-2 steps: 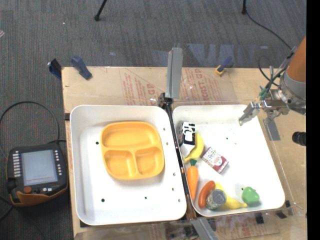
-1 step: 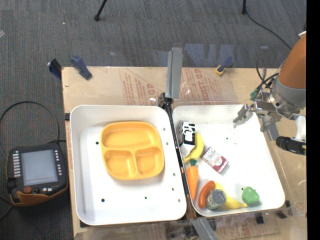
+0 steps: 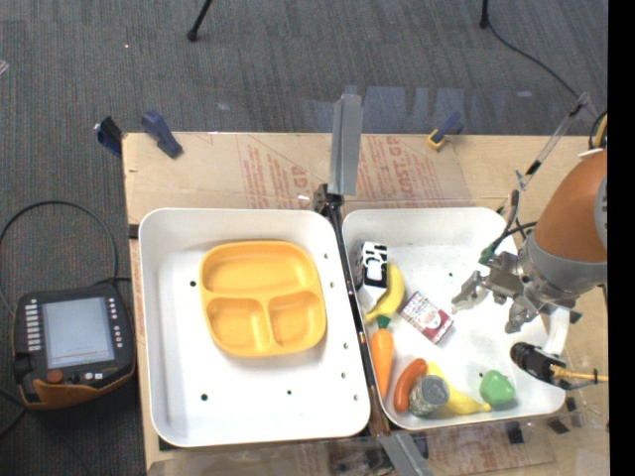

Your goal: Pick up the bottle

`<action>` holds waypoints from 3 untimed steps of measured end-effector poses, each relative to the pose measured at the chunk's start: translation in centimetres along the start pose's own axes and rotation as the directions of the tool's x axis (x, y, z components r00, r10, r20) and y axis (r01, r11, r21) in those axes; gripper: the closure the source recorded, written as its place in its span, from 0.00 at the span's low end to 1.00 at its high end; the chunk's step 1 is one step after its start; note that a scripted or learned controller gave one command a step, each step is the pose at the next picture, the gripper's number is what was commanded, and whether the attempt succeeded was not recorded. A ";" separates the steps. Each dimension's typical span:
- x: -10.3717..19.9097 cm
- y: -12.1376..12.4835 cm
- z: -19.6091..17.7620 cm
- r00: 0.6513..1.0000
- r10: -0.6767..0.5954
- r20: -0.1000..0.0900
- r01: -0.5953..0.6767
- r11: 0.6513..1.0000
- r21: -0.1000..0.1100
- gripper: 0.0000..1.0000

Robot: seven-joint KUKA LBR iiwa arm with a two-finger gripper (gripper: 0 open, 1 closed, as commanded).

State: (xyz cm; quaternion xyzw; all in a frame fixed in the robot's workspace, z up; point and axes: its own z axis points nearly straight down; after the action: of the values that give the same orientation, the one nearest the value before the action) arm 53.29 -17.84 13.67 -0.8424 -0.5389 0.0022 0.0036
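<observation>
A small black-and-white bottle [image 3: 373,264] lies at the left side of the right bin [image 3: 446,228], its lower end touching a banana [image 3: 389,294]. My gripper [image 3: 493,305] hangs over the right part of that bin, well to the right of the bottle, beyond a pink carton [image 3: 427,316]. Its fingers [image 3: 467,294] stand apart, open, with nothing between them.
The right bin also holds a carrot [image 3: 382,361], a red sausage-shaped piece [image 3: 408,385], a can [image 3: 430,395], a second yellow piece [image 3: 462,403] and a green pepper [image 3: 498,388] along its near edge. A yellow divided plate [image 3: 264,297] lies in the left bin [image 3: 169,365].
</observation>
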 end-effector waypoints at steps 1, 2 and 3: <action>-4.2 -4.4 2.5 0.995 0.096 -0.001 -0.096 0.995 -0.001 0.00; -4.3 -4.3 5.1 1.000 -0.031 -0.001 0.031 1.000 -0.002 0.00; -4.3 -4.4 4.4 1.000 -0.026 -0.003 0.026 1.000 0.003 1.00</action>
State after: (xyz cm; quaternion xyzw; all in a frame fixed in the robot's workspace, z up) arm 47.46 -19.92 9.36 -0.8354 -0.5496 0.0018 0.0055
